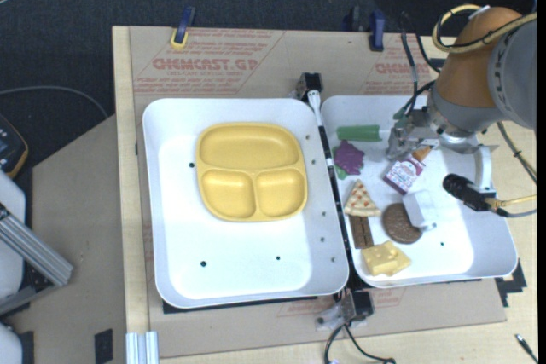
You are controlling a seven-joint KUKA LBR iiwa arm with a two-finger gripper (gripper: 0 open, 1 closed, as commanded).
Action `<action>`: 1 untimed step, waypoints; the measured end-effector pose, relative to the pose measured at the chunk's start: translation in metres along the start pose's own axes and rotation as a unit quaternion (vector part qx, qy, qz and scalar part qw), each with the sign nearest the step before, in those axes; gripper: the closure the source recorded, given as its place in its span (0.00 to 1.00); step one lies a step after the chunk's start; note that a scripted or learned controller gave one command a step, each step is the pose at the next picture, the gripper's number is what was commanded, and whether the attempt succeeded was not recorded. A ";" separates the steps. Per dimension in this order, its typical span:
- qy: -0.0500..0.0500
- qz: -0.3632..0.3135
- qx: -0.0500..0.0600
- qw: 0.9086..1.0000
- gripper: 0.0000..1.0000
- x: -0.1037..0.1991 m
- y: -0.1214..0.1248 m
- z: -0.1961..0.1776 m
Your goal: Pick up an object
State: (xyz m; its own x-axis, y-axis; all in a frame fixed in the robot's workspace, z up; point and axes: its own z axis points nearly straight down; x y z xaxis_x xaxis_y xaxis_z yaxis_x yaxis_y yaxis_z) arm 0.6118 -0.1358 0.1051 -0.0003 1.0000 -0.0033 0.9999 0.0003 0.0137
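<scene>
1. Two shallow white bins are seen side by side on the bench, the left bin [171, 209] and the right bin [478, 247].
2. A yellow divided plate [252, 170] is laid flat in the left bin, toward its far half, with one wide compartment on the far side and two smaller ones on the near side.
3. The arm [478, 64] is brought in from the right, and the gripper [408, 142] is set low over the far middle of the right bin.
4. Whether the gripper is open or closed cannot be told from this angle.
5. All the loose objects to be picked are gathered in the right bin, mostly in its left half.
6. A small pink-and-white carton [403, 175] is seen just on the near side of the gripper, tilted; whether the two touch cannot be told.
7. A green cylinder [358, 133] is laid on its side to the left of the gripper, with a purple grape bunch [347, 158] just near of it.
8. A pizza slice [361, 200] and a brown bar [362, 231] are lined along the bin's left wall.
9. A round brown cookie [399, 223] is placed just right of the bar, and a small pale block [418, 207] is found at its far right edge.
10. A yellow cheese wedge [386, 258] is set nearest, by the near rim.
</scene>
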 end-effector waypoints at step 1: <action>0.001 0.000 0.003 1.000 1.00 0.000 -0.004 -0.062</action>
State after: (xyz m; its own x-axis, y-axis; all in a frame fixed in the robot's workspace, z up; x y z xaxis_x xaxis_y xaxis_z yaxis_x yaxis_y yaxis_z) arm 0.6070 -0.1351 0.1673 -0.0007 1.0000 -0.0019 1.0000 0.0007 0.0068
